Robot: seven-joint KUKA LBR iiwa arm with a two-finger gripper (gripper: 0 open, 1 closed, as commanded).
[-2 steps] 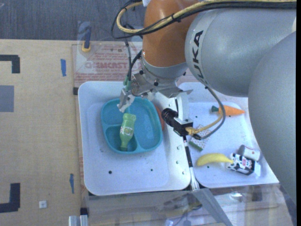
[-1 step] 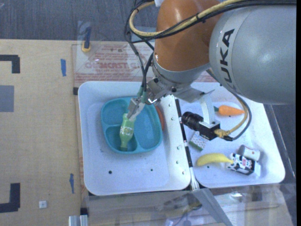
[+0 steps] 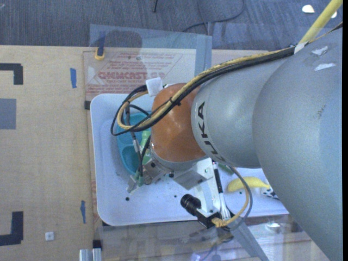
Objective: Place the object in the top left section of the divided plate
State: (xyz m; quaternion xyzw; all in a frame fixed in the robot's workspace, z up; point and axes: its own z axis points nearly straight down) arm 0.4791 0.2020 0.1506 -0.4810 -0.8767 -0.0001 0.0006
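Note:
A teal divided plate (image 3: 129, 148) lies in the left part of the white bin (image 3: 106, 162); I see just its left side, as the arm covers the rest. The orange wrist band (image 3: 171, 126) hangs right over the plate. Below it the gripper (image 3: 138, 181) pokes out at the plate's lower edge, close above the bin floor. A yellow banana-like object (image 3: 247, 185) lies on the bin floor to the right, under the arm and well apart from the plate. The plate's sections are hidden from me.
The big grey arm (image 3: 272, 113) covers the right half of the view. Black and yellow cables (image 3: 126, 116) loop over the plate's upper left. A clear sheet with red print (image 3: 138, 69) lies behind the bin. The tan bench (image 3: 43, 145) lies to the left.

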